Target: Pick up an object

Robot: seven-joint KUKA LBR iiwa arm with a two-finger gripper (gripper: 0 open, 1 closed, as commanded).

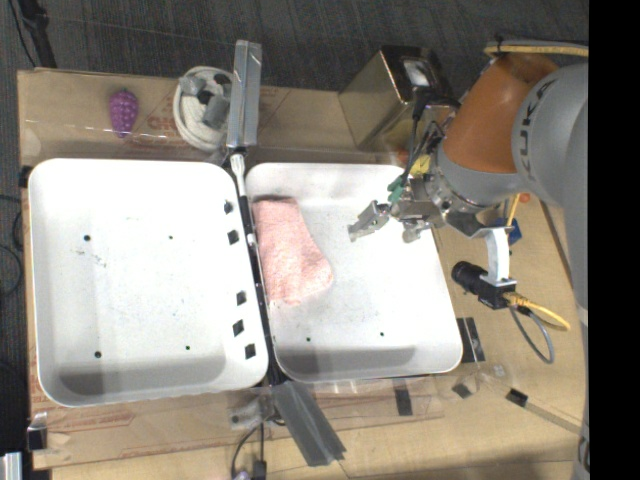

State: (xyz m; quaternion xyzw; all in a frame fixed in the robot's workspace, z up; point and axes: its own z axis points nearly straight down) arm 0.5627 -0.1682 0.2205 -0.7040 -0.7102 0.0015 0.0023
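A pink, fuzzy cloth-like object [289,252] lies along the left side of the right bin [400,313], close to the divider between the two bins. My gripper [388,224] hangs over the upper right part of that bin, to the right of the pink object and apart from it. Its two fingers are spread, one finger [366,221] reaching left, and nothing sits between them.
The left bin [130,268] lies beside the right one. Behind the bins on the bench are a purple grape-like toy [123,111], a white coil of cable [201,106] and a tan box [392,88]. The arm fills the upper right.
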